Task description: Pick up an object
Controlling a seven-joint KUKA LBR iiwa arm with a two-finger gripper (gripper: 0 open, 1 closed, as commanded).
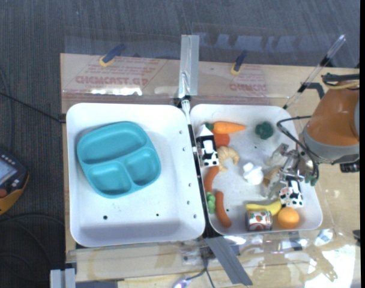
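Note:
The right bin (257,110) holds several toy foods. An orange carrot (228,126) and a dark green broccoli (264,130) lie at its far side. A black-and-white cow-patterned carton (208,151) stands by the left wall, with a pale croissant (230,155) beside it. A white lump (252,173) sits mid-bin. A red sausage (212,177), a green pepper (211,202), a banana (263,207), a can (259,221) and an orange (288,218) fill the near side. My gripper (283,171) is low over the bin's right side, just above a small black-and-white piece (292,195).
The left bin (86,221) carries a teal divided plate (117,158). The arm's orange band (334,122) hangs over the right bin's right rim. A metal divider post (188,65) stands between the bins at the back. Clamps and cables lie on the bench behind.

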